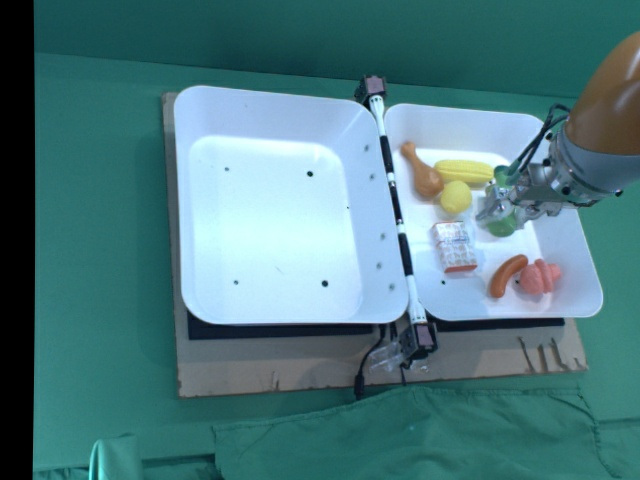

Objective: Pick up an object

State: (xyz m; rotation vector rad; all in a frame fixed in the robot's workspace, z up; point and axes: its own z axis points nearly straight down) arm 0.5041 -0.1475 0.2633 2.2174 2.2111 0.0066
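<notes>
1. Green rounded toy object (503, 222) is taken as the likely target; it lies in the right shallow white plastic bin (470, 126), roughly at 3 o'clock from bin centre, directly under the two-finger gripper (497, 208).
2. Gripper state cannot be told: the wrist hardware and cables cover the tips.
3. No grasp is confirmed; the green object is seen beneath the tool, not clearly clamped.
4. Neighbours are noted: small round yellow lemon-like fruit (456, 198) just beside, at 9 o'clock of the gripper; long yellow corn cob (464, 171) at 10 o'clock; red-and-white small carton (455, 246) at 7 o'clock; brown plastic drumstick (423, 170) farther at 9–10 o'clock.
5. Orange sausage (507, 275) and pink soft toy (539, 278) lie at 6 o'clock, apart from the tool.
6. For a good pick, descent should be kept vertical and centred on the green object, so the lemon is not nudged.
7. Closure should be made on the object's widest part; rounded plastic is judged likely to slip.
8. Lift should be straight up.
</notes>
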